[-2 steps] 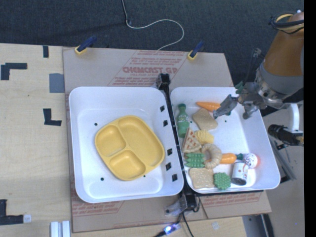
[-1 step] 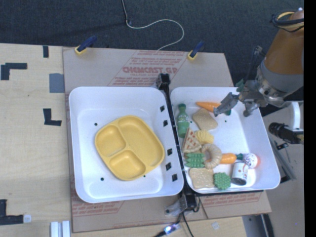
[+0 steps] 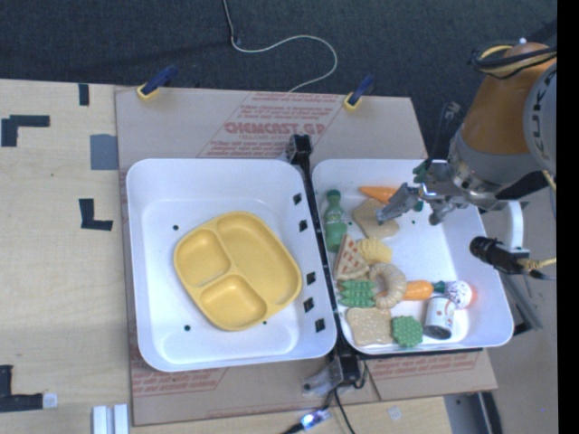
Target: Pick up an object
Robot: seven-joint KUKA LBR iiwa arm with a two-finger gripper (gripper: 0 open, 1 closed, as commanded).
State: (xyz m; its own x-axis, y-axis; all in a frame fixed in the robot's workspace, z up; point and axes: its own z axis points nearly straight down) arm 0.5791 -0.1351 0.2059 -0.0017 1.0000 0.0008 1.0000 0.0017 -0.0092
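Observation:
My gripper (image 3: 418, 204) hangs over the upper part of the right bin (image 3: 457, 256), its fingers spread open with nothing between them. Just left of it lie a beige bread-like piece (image 3: 369, 216) and an orange carrot (image 3: 378, 192). A green bottle (image 3: 334, 218) lies along the bin's left wall. Lower down sit a waffle (image 3: 351, 259), a yellow corn piece (image 3: 376, 250), a ring-shaped pastry (image 3: 393, 285), a green pod (image 3: 356, 293), a second carrot (image 3: 418, 289), a toast slice (image 3: 367, 325), a green leafy piece (image 3: 407, 331) and a small can (image 3: 439, 316).
The left bin (image 3: 154, 242) holds a yellow compartment tray (image 3: 237, 269). Both bins rest on a cardboard sheet (image 3: 262, 125) held by blue clips. A black divider (image 3: 310, 233) runs between the bins. A thin cable (image 3: 271, 43) lies on the dark floor behind.

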